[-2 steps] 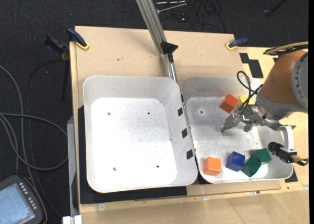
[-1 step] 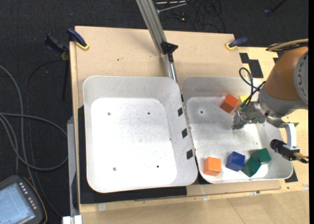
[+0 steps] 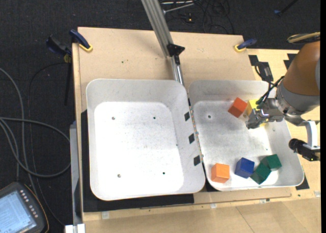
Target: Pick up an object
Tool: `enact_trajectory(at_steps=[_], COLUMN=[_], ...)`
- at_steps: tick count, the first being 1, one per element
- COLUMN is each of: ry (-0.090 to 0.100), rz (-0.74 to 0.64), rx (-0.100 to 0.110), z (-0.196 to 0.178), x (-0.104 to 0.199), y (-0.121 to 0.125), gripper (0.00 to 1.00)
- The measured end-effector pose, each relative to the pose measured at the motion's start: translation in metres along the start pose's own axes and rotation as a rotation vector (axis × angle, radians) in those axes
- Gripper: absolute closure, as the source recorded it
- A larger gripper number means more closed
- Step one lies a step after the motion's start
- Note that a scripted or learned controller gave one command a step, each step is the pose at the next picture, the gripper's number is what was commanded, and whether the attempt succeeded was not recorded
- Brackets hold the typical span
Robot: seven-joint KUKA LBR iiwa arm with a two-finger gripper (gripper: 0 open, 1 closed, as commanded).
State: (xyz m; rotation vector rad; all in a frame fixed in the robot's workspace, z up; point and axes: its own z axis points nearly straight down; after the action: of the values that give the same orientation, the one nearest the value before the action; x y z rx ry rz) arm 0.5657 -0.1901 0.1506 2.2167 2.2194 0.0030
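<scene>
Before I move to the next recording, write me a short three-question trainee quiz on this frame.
1. Multiple choice: which bin holds the blue block? A) the left bin B) the right bin C) neither, it lies on the bench.
2. True or false: the pincer is over the same bin as the blue block.
3. Fill in: the block just left of the blue one in the view is coloured ____.

Key: 1 B. 2 true. 3 orange.
</scene>
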Motion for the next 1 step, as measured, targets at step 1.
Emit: enact_trajectory(at_steps=[1], ry=[0.0], rz=[0.0], rx=[-0.002], z=[-0.0488], x=[0.0022], y=[-0.0068], gripper=[1.0])
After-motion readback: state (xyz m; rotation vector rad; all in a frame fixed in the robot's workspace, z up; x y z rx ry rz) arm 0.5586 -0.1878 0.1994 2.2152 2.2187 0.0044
